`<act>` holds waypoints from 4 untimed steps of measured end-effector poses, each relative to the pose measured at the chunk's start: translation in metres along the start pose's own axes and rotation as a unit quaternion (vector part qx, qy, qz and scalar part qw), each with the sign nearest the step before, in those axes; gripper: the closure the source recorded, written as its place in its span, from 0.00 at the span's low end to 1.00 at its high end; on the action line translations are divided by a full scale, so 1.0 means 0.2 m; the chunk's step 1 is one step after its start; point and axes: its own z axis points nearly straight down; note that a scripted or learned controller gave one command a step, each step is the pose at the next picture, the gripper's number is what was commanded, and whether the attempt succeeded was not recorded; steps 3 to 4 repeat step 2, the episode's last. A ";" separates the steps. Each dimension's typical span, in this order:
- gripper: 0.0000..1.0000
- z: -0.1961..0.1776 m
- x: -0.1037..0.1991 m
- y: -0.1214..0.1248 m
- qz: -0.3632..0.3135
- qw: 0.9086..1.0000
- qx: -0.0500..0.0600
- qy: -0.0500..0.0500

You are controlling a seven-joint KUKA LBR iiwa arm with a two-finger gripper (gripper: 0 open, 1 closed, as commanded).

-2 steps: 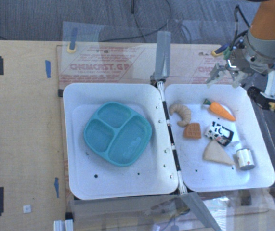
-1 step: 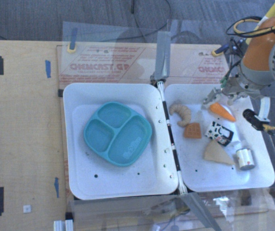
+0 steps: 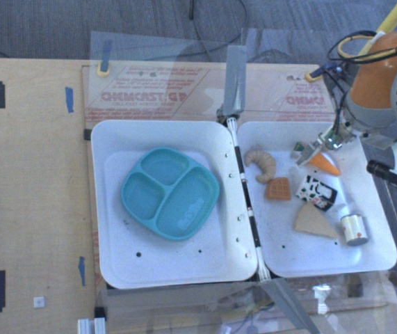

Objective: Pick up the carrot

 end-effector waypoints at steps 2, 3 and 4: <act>1.00 -0.43 0.15 0.09 0.013 1.000 -0.004 -0.002; 1.00 -0.43 0.15 0.09 0.013 1.000 -0.004 -0.002; 1.00 -0.43 0.15 0.09 0.013 1.000 -0.004 -0.002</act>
